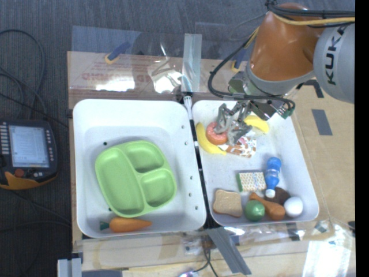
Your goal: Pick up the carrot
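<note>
A handheld control screen (26,149) lies on the dark floor at the far left, outside the bench. In the left bin (92,117) sits a green divided plate (135,178), tilted a little. The carrot (125,225) lies flat along the near wall of that bin, just near of the plate: a slim orange body, with a small green stub at its left end and its tip pointing right. It lies bare, well apart from me.

In the right bin (302,172) my gripper (233,123) hangs over the far end, above a pink doughnut (217,133) and a yellow banana (207,143). I cannot tell how my fingers stand. Nearer in that bin are a checked cracker (252,181), a blue bottle (272,172), a slice of bread (228,202), a green ball (254,210) and a white egg (293,205).
</note>
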`<move>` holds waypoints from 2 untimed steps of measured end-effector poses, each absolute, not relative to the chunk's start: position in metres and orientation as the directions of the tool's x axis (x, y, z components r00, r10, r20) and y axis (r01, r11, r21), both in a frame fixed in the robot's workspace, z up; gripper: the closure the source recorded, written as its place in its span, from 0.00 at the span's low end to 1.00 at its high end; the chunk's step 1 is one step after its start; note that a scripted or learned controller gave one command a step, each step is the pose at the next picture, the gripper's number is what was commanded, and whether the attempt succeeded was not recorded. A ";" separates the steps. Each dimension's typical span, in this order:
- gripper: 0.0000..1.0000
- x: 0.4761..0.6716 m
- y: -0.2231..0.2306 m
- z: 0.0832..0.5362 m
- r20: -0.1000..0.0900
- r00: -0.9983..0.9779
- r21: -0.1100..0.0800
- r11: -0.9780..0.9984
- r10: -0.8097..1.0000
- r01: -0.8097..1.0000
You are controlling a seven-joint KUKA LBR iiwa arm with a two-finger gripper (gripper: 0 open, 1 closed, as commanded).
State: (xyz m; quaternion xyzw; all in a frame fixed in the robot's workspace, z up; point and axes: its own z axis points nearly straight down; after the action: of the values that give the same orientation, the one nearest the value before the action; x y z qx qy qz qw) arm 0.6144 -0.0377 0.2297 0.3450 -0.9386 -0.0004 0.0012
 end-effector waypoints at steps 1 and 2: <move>1.00 0.620 -0.119 0.327 -0.007 -0.735 -0.011 0.735 -0.679 -0.678; 1.00 0.593 -0.101 0.209 0.000 -0.450 0.006 0.450 -0.893 -0.893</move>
State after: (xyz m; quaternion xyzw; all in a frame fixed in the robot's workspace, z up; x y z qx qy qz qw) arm 0.5927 -0.1012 0.2093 0.5242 -0.8516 -0.0023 0.0016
